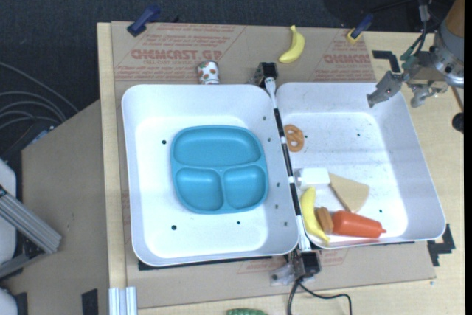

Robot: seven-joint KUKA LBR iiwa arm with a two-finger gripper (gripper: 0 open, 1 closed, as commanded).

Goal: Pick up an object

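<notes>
Nothing is picked yet: the tool (398, 88) hangs released over the right bin's (420, 158) far right corner, while carrot (358, 225), banana (310, 214) and pretzel (294, 137) lie in the bin, untouched.

Two bins sit side by side on the desk (118, 122). The left bin (144, 181) holds a divided tray (218, 167). In the right bin (398, 158), a pretzel (293, 137) lies by the left wall; nearer, a block (314, 176), a wedge (349, 194), a banana (310, 215) and a carrot (357, 225) cluster. Beyond the bins lie another banana (292, 46) and, left of it, perhaps a small cup (209, 72).
</notes>
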